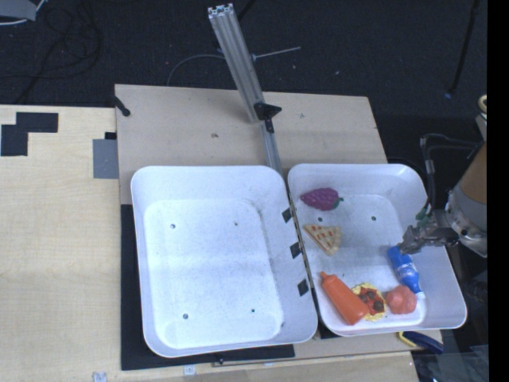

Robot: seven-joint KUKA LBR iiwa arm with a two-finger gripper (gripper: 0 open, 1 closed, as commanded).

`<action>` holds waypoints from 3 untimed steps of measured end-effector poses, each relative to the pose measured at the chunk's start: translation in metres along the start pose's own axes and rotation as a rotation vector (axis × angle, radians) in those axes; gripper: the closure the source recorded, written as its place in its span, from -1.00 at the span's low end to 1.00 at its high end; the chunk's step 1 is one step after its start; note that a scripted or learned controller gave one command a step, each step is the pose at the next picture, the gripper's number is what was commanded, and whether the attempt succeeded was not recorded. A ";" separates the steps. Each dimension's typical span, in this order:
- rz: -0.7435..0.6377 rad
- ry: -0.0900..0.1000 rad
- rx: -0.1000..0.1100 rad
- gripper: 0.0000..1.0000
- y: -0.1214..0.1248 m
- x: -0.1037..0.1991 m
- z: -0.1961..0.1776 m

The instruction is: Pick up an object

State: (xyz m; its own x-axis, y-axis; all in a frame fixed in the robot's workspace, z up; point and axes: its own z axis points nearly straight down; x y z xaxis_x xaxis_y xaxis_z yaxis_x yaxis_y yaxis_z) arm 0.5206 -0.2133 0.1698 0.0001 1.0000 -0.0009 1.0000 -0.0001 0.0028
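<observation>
Down at the desk's front edge, the right bin (433,318) is carrying most of its load along its front wall: an orange bottle (343,298) is lying slantwise toward the front left corner, a small yellow and red piece (370,298) is sitting just beside it, and a red tomato (401,300) is resting next to that. A blue bottle (405,268) is lying tilted near the bin's right wall, just behind the tomato. The end effector (417,239) is hanging over the bottle's upper end, close to it or touching; whether it is spread or closed, and whether it is gripping anything, is too small and dark to tell.

Judging by looks, the blue bottle is probably light, hard plastic, stiff but smooth and likely to roll, so taking it across its narrow body near the middle seems safest.

Further back, a waffle wedge (323,237) is lying near the bin's left wall, and a purple fruit (320,198) is sitting toward its back left corner. The left bin (143,183) is standing alongside.
</observation>
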 end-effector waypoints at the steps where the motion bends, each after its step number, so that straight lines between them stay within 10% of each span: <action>1: -0.001 0.000 -0.001 1.00 0.005 0.009 -0.049; 3: -0.004 0.001 0.003 1.00 0.023 0.055 -0.105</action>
State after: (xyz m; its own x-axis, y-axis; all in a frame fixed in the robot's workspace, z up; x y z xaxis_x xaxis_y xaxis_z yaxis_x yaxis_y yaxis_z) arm 0.5435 -0.1580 0.2747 -0.0038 1.0000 0.0005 1.0000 0.0038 -0.0001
